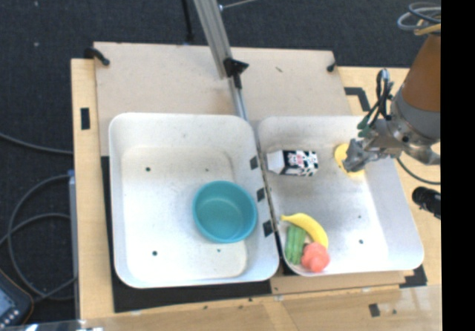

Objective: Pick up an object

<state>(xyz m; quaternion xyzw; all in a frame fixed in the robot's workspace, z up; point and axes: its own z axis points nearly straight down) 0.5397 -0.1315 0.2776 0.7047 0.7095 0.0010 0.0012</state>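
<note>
One yellow round object [347, 156] lies right under my hand [357, 156], far right of the right white bin [386, 233].
I can't tell the hand's opening or any hold; the black-and-white carton [294, 162] lies left, its length running left-right.

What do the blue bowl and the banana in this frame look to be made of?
Blue bowl: likely plastic, with a uniform teal colour, a smooth matte look and a thin rim. Banana: probably a moulded plastic toy, since its yellow is even and saturated with no blemishes, though the picture is too coarse to rule out real fruit.
</note>
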